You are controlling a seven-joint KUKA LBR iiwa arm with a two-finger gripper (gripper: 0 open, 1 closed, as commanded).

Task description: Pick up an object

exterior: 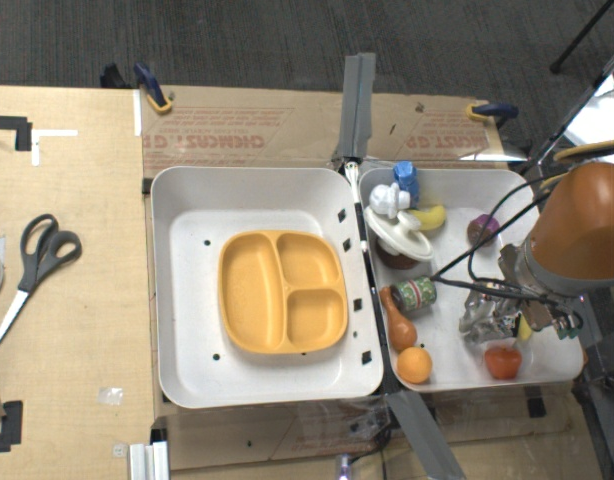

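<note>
The gripper (484, 320) hangs low in the right bin (457, 183), beside a tomato (503, 361).

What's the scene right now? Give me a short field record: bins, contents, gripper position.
left bin: holds a yellow divided tray
right bin: holds banana, small can, orange ball, red object, purple object, white and blue items
gripper: low over right bin, just above the red object
bench, left side: scissors
</note>
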